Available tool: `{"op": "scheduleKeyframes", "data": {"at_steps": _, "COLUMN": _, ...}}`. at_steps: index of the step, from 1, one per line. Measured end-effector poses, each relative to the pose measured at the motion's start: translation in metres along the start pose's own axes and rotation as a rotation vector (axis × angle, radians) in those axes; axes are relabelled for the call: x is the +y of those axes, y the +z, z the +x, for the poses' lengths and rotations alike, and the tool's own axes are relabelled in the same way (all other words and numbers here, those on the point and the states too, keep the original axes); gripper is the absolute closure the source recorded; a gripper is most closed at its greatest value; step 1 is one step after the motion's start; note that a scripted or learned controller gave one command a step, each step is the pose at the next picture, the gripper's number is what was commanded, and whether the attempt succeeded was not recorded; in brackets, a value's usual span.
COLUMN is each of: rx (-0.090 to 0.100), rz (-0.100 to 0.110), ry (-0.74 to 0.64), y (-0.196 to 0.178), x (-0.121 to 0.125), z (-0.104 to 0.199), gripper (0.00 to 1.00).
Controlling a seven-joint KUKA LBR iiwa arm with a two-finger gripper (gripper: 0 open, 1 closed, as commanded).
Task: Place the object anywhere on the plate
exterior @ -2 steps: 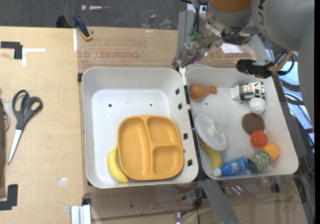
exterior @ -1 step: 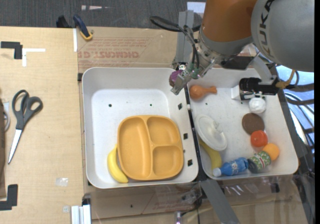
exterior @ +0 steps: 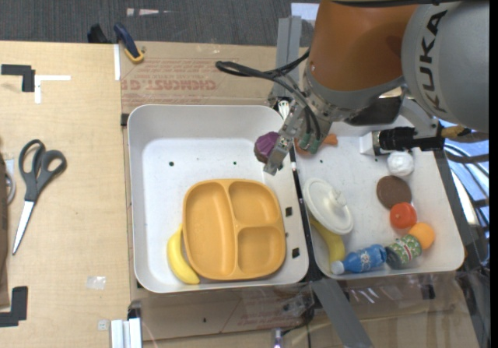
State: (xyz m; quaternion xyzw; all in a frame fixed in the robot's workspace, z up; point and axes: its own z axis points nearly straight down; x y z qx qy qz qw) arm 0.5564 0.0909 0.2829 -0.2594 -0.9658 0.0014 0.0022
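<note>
Arm [exterior: 389, 35] hung over the seam between the bins, gripper [exterior: 274, 158] clamped on a purple object [exterior: 267, 145].

Left bin [exterior: 148, 206] held the yellow plate [exterior: 233, 228], a banana [exterior: 179, 261] tucked under its left edge. Purple object sat above the plate's far-right corner, off it; too small to read its long axis. Right bin [exterior: 443, 257] held a white lid [exterior: 331, 206], blue bottle [exterior: 362, 259], brown disc [exterior: 394, 191], orange ball [exterior: 421, 234].
</note>
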Motion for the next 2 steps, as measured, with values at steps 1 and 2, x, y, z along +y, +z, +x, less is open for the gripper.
{"op": "scheduleKeyframes", "data": {"at_steps": 1, "rx": 0.000, "rz": 0.002, "ry": 0.093, "y": 0.0574, "x": 0.0406, "z": 0.0867, "gripper": 1.00}}
{"op": "scheduleKeyframes", "data": {"at_steps": 2, "rx": 0.000, "rz": 0.002, "ry": 0.093, "y": 0.0573, "x": 0.0404, "z": 0.0864, "gripper": 0.00}}
